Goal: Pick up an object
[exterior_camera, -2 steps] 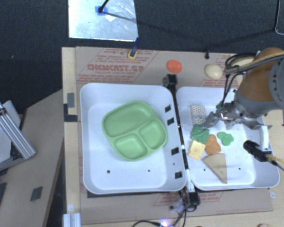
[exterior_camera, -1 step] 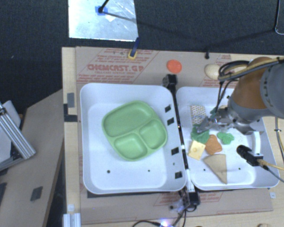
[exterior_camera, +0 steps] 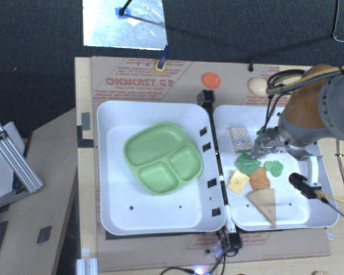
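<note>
- Camera view: gripper (exterior_camera: 258,148) hangs just above the green toy (exterior_camera: 247,164) in the right bin (exterior_camera: 318,213).
- Jaws state: I cannot tell.
- Better descend straight, avoiding the cracker (exterior_camera: 240,137) beside the green toy.

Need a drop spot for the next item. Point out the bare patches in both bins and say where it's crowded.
Left bin: bare floor all around the green tray, widest along the near wall. Right bin: bare near-right corner, beyond the cone. Crowded: its middle, where the gripper hangs over the green pieces, yellow block and orange piece.
</note>
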Robot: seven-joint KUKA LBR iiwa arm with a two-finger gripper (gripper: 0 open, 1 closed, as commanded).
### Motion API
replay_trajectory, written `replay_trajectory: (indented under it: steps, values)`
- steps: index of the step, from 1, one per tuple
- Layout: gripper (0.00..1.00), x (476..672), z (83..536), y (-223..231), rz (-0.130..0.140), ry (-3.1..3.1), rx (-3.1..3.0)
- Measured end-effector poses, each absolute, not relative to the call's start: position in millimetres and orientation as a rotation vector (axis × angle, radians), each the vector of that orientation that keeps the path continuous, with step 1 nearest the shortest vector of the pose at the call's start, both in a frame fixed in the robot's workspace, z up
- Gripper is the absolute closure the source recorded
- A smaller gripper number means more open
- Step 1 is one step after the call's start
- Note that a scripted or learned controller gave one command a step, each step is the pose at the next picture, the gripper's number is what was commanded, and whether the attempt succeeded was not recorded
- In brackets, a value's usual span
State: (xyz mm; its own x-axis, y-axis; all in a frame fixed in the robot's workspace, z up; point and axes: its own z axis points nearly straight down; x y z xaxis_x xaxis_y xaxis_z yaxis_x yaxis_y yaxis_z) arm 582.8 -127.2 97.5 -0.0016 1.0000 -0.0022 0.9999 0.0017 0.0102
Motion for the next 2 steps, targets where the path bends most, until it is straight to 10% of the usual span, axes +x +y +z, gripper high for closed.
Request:
replay_trajectory:
  steps: [2]
  values:
    - [1.00, 596.6, 212.8, -120.7, 0.007, 2.224, 2.210]
